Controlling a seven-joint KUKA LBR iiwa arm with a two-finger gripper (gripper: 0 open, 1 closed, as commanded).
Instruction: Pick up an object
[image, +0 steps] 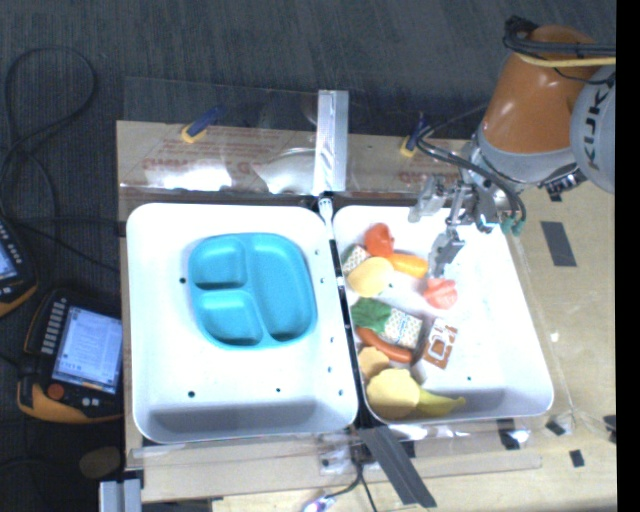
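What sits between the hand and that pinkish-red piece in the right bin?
Nothing visible. The hand hangs just above the pinkish-red piece, with bare white bin floor around it. The nearest neighbour, the orange piece, lies to its left, apart from it.

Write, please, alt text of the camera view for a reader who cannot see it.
A grey and orange robot arm hangs its gripper over the right bin, just above a pink-red toy among piled toy foods. The left bin holds a blue divided tray.
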